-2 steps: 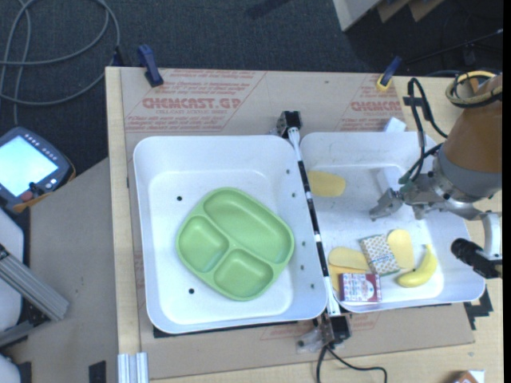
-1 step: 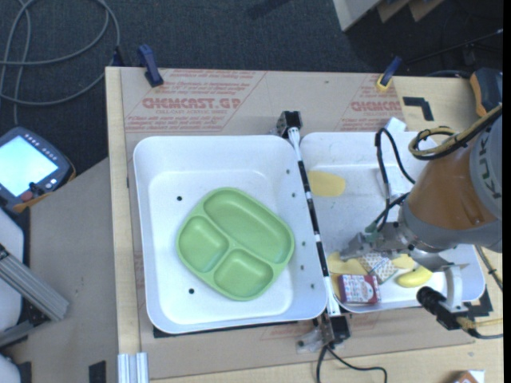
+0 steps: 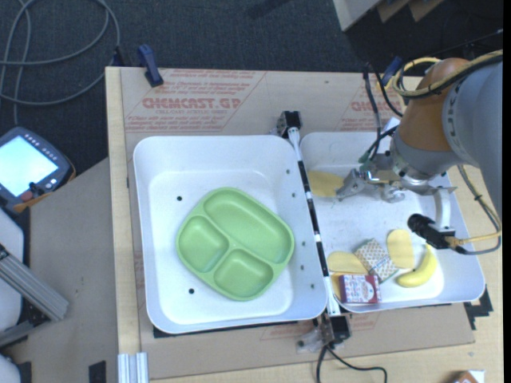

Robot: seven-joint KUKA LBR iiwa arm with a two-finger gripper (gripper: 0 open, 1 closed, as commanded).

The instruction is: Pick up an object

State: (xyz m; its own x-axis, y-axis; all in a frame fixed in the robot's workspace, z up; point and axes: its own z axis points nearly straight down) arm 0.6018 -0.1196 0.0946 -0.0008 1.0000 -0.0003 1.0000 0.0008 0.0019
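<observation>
Gripper (image 3: pixel 351 187): low in the right bin, its metal fingers pointing left toward the divider; how far they are parted cannot be told, and nothing shows between them.
Yellow piece (image 3: pixel 323 183): flat on the bin floor just left of the fingertips, near the divider.
Right bin (image 3: pixel 335 144): its near end holds a banana (image 3: pixel 421 270), a pale yellow slice (image 3: pixel 401 248), a patterned packet (image 3: pixel 375 258) and a red-labelled box (image 3: pixel 358 289), all close together.
Left bin (image 3: pixel 160 214): holds a green divided plate (image 3: pixel 235 242).
</observation>
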